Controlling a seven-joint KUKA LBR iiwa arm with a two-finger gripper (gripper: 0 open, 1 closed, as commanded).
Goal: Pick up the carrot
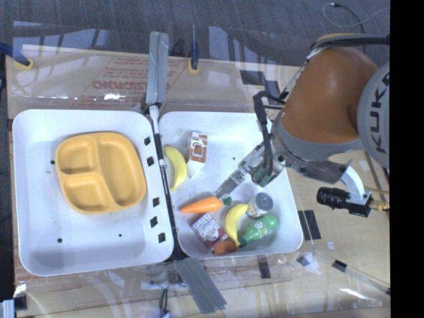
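While the arm [331, 105] is reaching in from the right over the right-hand bin [218, 121], the pincer [224, 192] is hanging just above the leafy end of the carrot [201, 205], tip pointing down and left. I cannot tell how far its jaws are parted; nothing is showing between them, so it is carrying nothing as far as I can judge.

The carrot is lying flat on the bin floor, roughly crosswise, near the bin's lower middle. It is crowded: a red packet [206, 226] is sitting just below it, a banana [234, 221] is lying just to its lower right, and a second banana [175, 166] is lying above it against the divider. A small can [262, 203] and a green pear-shaped toy [260, 228] are sitting near the right wall. A white carton [196, 148] is lying further up. The left bin [33, 197] is holding a yellow divided plate [99, 171].

Risks, as judged from here:
- The pincer is lining up over the carrot's end rather than its middle, so a closing grip is likely to squeeze the taper and pop it out sideways.
- The carrot is round and smooth, so it is liable to roll.
- Descending here, one finger could be landing on the nearby banana or packet, either blocking the close or lifting the wrong item.
- The slanted approach could be pushing the carrot toward the divider instead of straddling it.
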